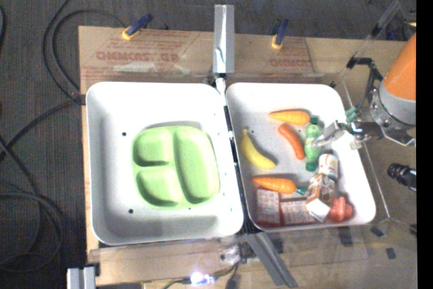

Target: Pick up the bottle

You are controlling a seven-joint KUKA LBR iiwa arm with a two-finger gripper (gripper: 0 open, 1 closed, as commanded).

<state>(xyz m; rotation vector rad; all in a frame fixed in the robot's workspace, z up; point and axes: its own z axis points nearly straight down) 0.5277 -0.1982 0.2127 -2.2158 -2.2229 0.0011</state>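
- Hovering at the right bin's (237, 145) far right side, the jaws (336, 131) sit just beside the green bottle (312, 145); I cannot tell if they are spread or pressed together.
- To do this step well, I judge the arm should come straight down over the bottle, because a red sausage (292, 140) and a small printed bottle (327, 168) lie close to it.
- That bin also holds two carrots (289, 116), a banana (255, 151), a flat printed packet (279, 207) and a red fruit (341, 209).
- On the tabletop (162, 54), the left bin (101, 145) holds a green divided tray (176, 165).
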